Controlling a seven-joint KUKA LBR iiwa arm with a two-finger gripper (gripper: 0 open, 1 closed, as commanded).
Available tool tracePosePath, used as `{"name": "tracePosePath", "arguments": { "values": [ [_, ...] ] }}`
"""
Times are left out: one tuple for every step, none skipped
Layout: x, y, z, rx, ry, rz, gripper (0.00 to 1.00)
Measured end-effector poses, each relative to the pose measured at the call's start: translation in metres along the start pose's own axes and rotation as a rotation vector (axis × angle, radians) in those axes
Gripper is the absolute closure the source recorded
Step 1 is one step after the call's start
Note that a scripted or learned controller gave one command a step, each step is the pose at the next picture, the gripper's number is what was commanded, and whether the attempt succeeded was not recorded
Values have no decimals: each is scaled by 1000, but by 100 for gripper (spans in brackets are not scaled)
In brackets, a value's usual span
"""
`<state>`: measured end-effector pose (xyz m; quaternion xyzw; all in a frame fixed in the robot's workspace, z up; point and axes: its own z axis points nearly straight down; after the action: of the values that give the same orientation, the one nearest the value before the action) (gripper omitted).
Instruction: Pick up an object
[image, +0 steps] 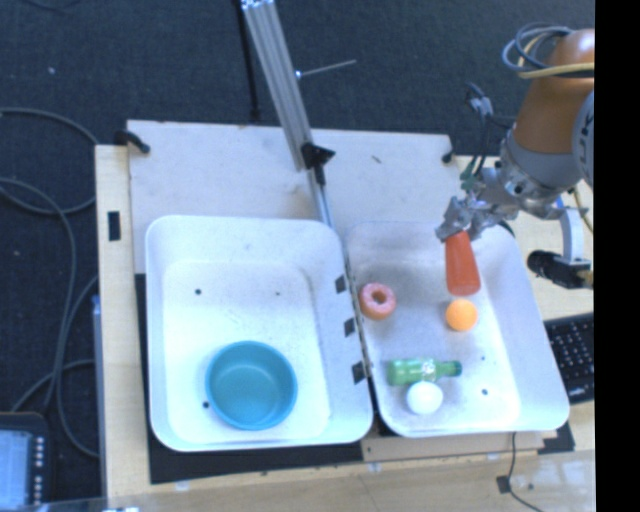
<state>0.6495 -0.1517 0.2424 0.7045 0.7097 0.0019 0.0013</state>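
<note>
Two bins sit before you; your end effector (462, 226) pinches the top of an orange-red cylinder (461, 265) above the right bin (520, 330), near an orange ball (461, 315).

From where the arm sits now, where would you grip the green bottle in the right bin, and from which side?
Grip the green bottle mid-body, coming straight down. It lies on its side, long axis running left to right, so the fingers should close across its narrow width. The white ball sits close on its near side, so staying toward the left end probably gives more finger room.

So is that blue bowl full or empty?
Empty: the blue bowl in the left bin shows only its bare blue inside.
</note>
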Motion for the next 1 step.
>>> {"name": "tracePosePath", "arguments": {
  "values": [
    [64,0,-2,4,2,-2,100]
  ]
}}
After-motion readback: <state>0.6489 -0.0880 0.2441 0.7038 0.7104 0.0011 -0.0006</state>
